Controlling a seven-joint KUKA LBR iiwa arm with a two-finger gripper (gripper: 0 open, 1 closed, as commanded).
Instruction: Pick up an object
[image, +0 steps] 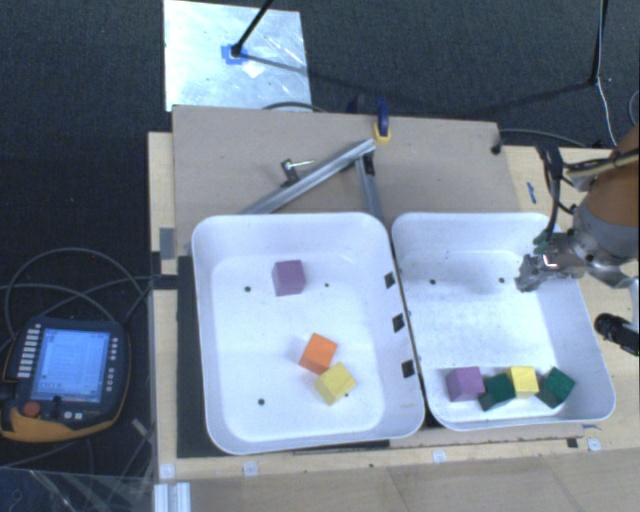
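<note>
Camera view, fixed above the bench, gives me two shallow white bins side by side, and the grey arm with its orange band reaching in from the right. Its two-finger gripper hangs over the upper right part of the right-hand white bin, above bare floor (nothing lies beneath it). I cannot tell from this slant how the tool is set, and I see no block in it.

The candidates nearest the tool sit in a row along that bin's near wall: a purple cube, a dark green cube, a small yellow cube and a second dark green cube, the last three touching or nearly so. I judge that crowding against the wall makes for a tight grasp; the purple one stands a little freer.

In the left-hand white bin a lone purple cube stands well apart from an orange cube that touches a yellow cube.

I read this as the approach stage, nothing picked yet; the arm needs to travel toward the near wall.
</note>
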